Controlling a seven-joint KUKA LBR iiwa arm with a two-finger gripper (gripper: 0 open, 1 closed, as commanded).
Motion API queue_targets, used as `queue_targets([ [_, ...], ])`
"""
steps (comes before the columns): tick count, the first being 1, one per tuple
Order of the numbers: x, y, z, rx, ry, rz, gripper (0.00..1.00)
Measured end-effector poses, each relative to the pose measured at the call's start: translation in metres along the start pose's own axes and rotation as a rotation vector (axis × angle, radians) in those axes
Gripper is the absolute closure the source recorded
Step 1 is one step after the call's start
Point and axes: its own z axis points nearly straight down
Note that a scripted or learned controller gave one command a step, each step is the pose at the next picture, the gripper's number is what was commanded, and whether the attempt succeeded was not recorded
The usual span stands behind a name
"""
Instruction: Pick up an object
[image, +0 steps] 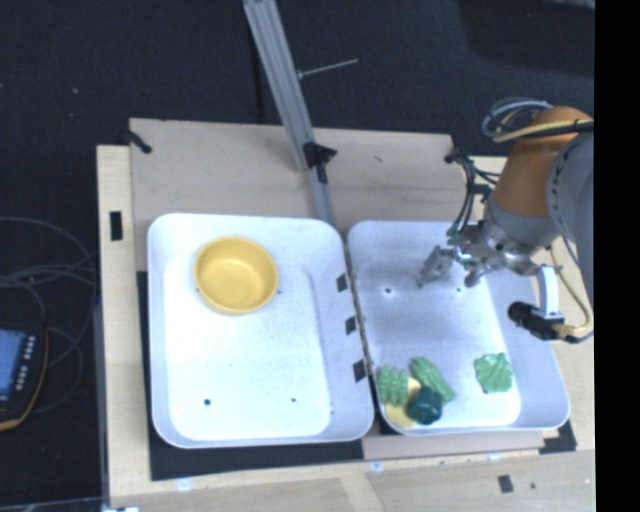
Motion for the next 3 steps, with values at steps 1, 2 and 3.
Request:
queue_targets([
  [1, 0.0, -0.001, 0.033, -0.001, 0.0, 0.0, 0.0],
  [2, -0.001, 0.001, 0.02, -0.006, -0.001, 0.0, 1.0],
  [3, -0.004, -0.001, -0.023, -0.007, 0.0, 0.001, 1.0],
])
